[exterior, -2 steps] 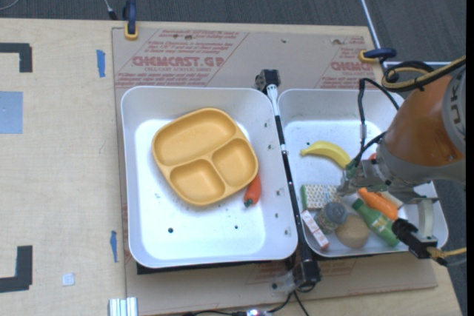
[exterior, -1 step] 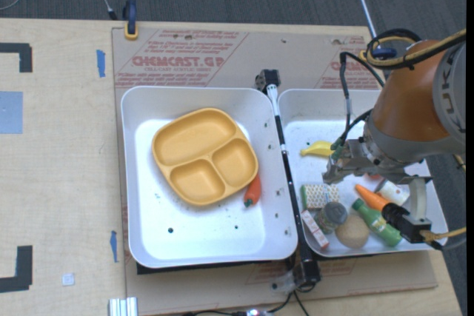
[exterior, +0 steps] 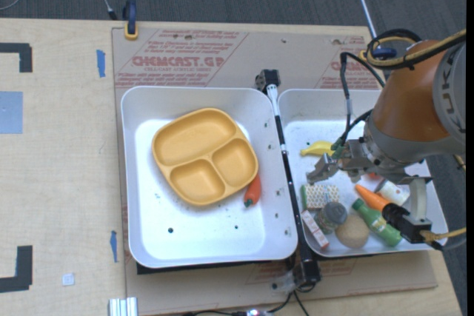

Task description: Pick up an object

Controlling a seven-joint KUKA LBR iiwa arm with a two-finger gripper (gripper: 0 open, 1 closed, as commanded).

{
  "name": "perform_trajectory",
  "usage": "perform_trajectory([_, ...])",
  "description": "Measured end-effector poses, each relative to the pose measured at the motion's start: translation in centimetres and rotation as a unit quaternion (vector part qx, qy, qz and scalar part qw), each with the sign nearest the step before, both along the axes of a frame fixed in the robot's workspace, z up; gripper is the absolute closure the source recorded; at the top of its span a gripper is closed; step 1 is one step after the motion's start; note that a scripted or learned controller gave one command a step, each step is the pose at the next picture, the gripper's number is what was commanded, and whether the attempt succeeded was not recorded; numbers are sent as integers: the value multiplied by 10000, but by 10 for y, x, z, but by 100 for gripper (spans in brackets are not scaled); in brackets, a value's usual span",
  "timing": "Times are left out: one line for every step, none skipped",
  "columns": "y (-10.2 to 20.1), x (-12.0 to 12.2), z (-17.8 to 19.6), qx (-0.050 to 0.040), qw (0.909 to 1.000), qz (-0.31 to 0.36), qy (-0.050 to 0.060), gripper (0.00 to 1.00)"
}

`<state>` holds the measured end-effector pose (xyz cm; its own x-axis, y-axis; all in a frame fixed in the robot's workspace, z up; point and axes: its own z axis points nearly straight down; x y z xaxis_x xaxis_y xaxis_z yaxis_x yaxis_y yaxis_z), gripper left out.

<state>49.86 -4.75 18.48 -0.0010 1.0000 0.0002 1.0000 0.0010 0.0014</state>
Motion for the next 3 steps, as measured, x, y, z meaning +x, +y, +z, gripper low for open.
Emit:
perform_trajectory([0, 0, 0, 0, 10000, 0, 0, 0])
perform_trajectory([-51, -15, -88, -10, 10000, -10, -39, 0])
perform_trajectory([-51, -14, -78, -14, 10000, -8, -50, 100])
